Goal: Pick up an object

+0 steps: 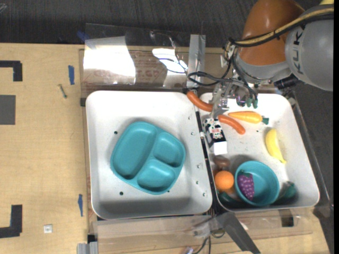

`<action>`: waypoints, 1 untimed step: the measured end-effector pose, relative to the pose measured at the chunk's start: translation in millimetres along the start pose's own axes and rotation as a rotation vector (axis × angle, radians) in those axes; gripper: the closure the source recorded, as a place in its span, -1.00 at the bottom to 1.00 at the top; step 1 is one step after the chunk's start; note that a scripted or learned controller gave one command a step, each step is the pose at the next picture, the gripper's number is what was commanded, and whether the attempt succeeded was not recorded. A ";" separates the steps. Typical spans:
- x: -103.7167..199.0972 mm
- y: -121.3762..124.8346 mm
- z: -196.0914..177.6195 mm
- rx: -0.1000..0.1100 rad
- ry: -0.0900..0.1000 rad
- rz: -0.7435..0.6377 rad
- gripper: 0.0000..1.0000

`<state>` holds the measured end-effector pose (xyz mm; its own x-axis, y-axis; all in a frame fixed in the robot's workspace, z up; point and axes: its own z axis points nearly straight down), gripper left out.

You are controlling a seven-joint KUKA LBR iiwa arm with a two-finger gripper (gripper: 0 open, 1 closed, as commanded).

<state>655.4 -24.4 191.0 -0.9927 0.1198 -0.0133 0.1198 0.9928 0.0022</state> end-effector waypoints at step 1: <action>39.3 10.5 -52.3 0.003 0.008 0.384 1.00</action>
<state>616.9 -9.3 242.7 -0.8755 0.4832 -0.0046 0.4832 0.8755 0.0022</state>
